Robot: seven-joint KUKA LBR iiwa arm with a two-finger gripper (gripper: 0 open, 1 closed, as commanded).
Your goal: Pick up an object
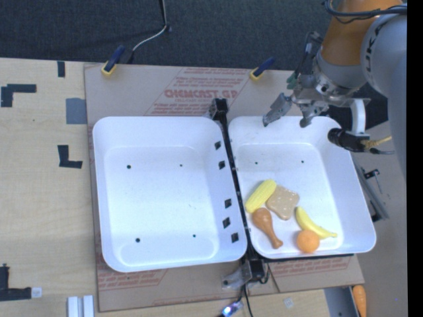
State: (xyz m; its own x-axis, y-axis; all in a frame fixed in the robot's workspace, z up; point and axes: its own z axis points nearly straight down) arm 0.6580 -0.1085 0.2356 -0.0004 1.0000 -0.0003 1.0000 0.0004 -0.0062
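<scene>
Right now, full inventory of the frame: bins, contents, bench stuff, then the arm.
left bin: 1, white, left half of the cardboard sheet
right bin: 1, white, touching the left bin along the middle
corn cob: 1, yellow, right bin, near front
bread slice: 1, tan, beside the corn
drumstick: 1, brown-orange, below the corn
banana: 1, yellow, right of the bread
orange: 1, orange, front edge, under the banana
cardboard sheet: 1, brown, under both bins
clamps: 2, blue-yellow, cardboard's back edge
pincer: 1, grey, open, above the right bin's back edge, holding nothing
</scene>
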